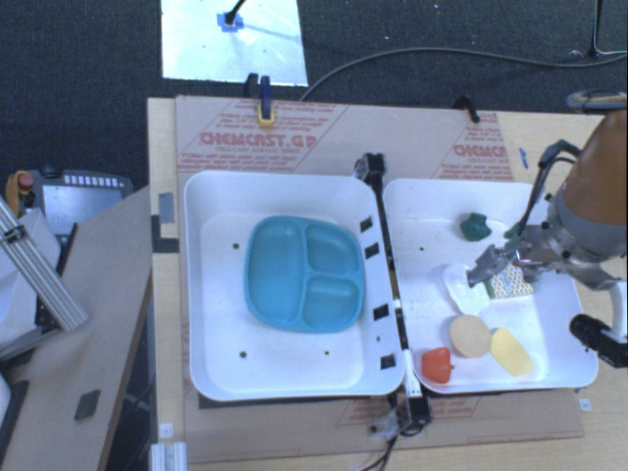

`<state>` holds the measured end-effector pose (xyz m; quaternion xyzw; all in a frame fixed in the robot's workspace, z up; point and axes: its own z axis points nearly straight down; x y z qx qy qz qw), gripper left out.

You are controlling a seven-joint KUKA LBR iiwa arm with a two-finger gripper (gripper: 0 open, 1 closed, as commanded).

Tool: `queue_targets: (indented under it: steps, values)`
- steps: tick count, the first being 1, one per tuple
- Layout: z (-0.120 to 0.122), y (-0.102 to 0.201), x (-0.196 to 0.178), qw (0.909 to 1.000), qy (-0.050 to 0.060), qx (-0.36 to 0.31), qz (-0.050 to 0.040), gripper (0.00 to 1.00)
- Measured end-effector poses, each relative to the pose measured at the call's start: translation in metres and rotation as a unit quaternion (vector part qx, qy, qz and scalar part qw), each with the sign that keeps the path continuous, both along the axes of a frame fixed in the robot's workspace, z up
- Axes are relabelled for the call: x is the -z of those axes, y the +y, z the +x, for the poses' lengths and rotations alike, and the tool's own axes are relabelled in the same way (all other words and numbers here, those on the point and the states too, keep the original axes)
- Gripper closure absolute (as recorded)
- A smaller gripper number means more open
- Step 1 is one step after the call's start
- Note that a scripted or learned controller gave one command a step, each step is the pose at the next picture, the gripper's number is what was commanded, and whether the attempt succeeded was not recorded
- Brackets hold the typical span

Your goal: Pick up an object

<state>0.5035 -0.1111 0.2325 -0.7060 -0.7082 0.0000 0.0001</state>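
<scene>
**Jaws low over the patterned piece in the right bin**

The patterned piece lies on a white dish in the right bin. The jaws are just above it; whether they are open or closed I cannot tell. Nearby lie a green lump, a beige disc, a yellow piece and a red piece. The left bin holds a blue tray.
</scene>
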Motion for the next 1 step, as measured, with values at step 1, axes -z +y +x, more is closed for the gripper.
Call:
queue_targets:
  steps: [1]
  values:
    - [0.0025, 0.0073, 0.0613, 1.0000, 0.003, 0.001, 0.0011, 0.00]
